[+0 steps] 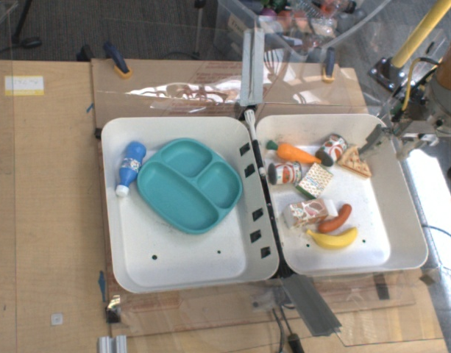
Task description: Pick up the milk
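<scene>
The hand [372,144] is seen at the right bin's [402,230] upper right edge, above the rim, just right of a pizza slice [355,161]; nothing is held, and whether it is wide or narrow cannot be told.

On the tabletop [41,197] two white bins are set side by side. In the left bin [173,267] a blue and white bottle [129,167] is laid near the left wall, tilted, just beside a teal tray [190,184] with three compartments, placed in the middle of the bin.

In the right bin, a can [285,173] is laid on its side near the left wall. An orange carrot [296,153] is seen just above it. A green and white packet [315,180] is placed just right of the can. A second can [332,149] is lying near the back wall, touching the pizza slice. The milk [308,213], a small white carton with red print, is lying on its side in the lower middle of the right bin, well apart from the hand. A sausage [335,218] is touching it on the right, and a banana [334,237] is laid just below both.

A clear box [306,9] of mixed items is seen behind the bins.
</scene>
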### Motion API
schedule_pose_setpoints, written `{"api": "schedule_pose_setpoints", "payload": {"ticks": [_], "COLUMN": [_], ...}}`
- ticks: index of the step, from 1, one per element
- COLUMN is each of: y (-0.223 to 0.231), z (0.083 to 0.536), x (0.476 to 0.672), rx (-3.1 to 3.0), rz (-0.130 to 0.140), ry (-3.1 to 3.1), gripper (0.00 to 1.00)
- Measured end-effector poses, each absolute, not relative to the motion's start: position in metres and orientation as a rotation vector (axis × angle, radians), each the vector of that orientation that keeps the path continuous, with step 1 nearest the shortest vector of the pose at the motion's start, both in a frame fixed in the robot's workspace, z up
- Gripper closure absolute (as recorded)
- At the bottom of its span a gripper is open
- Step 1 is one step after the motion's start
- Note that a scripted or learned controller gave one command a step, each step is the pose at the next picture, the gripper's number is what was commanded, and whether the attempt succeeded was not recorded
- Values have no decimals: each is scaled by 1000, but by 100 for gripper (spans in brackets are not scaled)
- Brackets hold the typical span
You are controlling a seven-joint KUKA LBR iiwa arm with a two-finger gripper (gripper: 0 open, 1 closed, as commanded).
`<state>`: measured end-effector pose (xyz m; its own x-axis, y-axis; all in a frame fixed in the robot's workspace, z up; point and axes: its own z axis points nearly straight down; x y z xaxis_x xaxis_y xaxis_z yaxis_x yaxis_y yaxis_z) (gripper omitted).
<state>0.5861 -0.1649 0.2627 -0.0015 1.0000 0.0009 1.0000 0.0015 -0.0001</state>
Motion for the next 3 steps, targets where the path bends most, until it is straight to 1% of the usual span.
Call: {"api": "schedule_pose_setpoints", "payload": {"ticks": [1,2,3], "y": [-159,-169,-152], "z": [137,99,98], "x": [649,638,589], "rx": [-2158,-2169,-2187], "rz": [0,-24,-27], "ry": [-2283,-2293,-2286], "gripper": [0,0,0]}}
